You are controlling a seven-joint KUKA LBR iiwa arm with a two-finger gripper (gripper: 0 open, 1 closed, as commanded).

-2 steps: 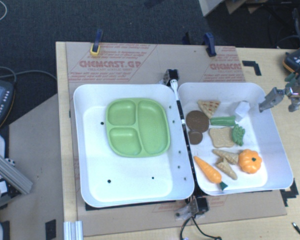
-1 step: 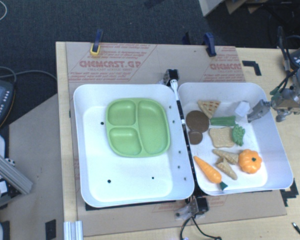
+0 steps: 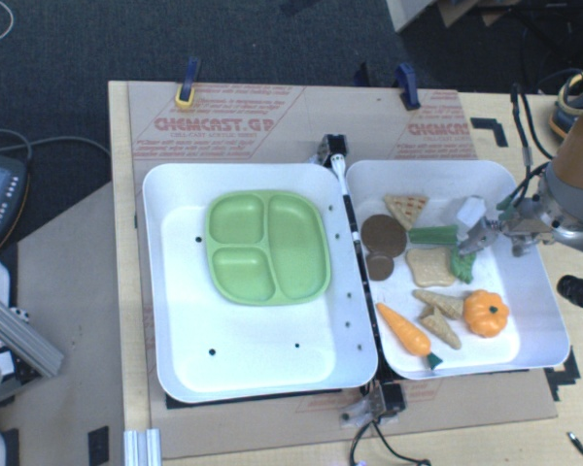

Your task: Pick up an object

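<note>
The right bin (image 3: 534, 299) holds several toy foods. Among them are two brown discs (image 3: 381, 233), a tan triangular cracker (image 3: 405, 208), a slice of toast (image 3: 430, 267), and a green piece (image 3: 433, 234). A carrot (image 3: 404, 328), tan strips (image 3: 441, 306) and an orange pumpkin (image 3: 486, 313) lie nearer the front. My gripper (image 3: 474, 233) reaches in from the right. It hovers low over the bin's middle, just right of the green piece and above a second green bit (image 3: 462, 263).
The left bin (image 3: 175, 289) holds a light green divided plate (image 3: 268, 247). A black divider strip (image 3: 355, 260) separates the two bins. Clamps (image 3: 186, 83) hold the cardboard backing at the rear. The arm's wrist (image 3: 568, 197) stands over the right bin's right wall.
</note>
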